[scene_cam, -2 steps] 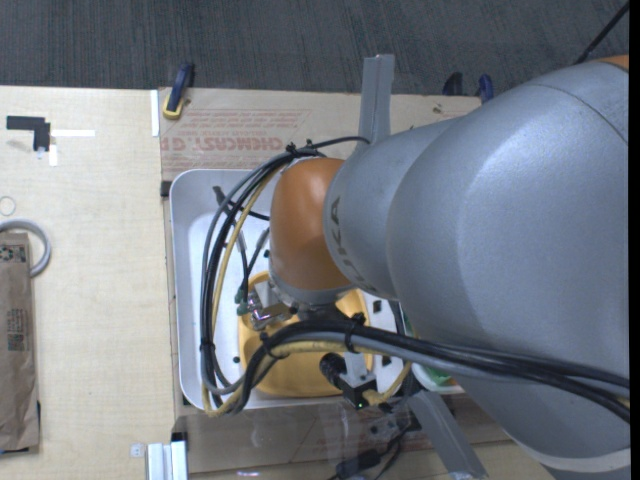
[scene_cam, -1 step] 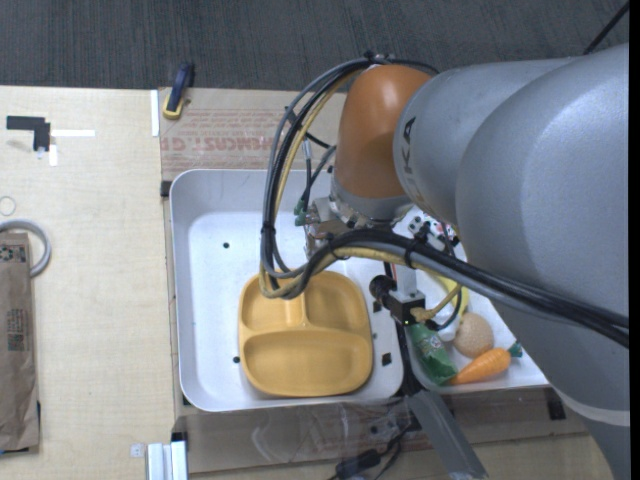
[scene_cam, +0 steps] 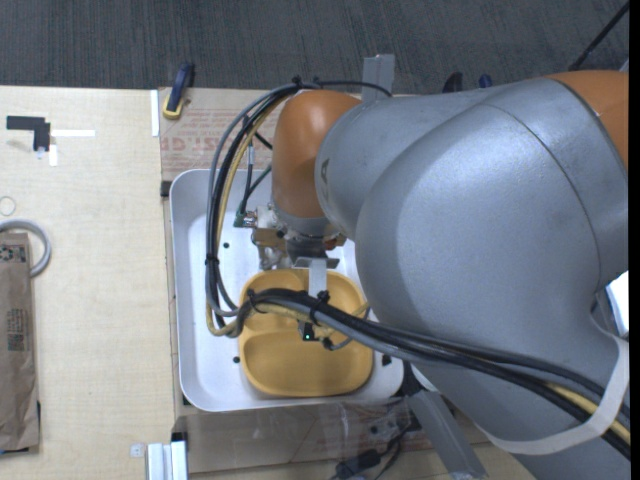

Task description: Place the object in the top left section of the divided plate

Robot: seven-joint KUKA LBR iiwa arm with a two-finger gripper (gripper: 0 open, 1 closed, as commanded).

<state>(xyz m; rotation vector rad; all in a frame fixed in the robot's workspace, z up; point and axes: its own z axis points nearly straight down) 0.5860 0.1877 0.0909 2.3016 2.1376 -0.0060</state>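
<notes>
Divided plate (scene_cam: 300,363): yellow-tan plastic, rounded-square outline with raised ridges splitting it into sections, lying flat in the white bin (scene_cam: 195,298) near the bin's bottom edge, with its largest section toward that edge. The grey arm (scene_cam: 480,238) with its orange band covers the plate's right side, and black cables (scene_cam: 225,218) loop down across the bin floor and over the plate. Gripper (scene_cam: 300,258) sits at the plate's top rim; whether it is apart or together cannot be told, and no separate object to be placed can be made out.
</notes>
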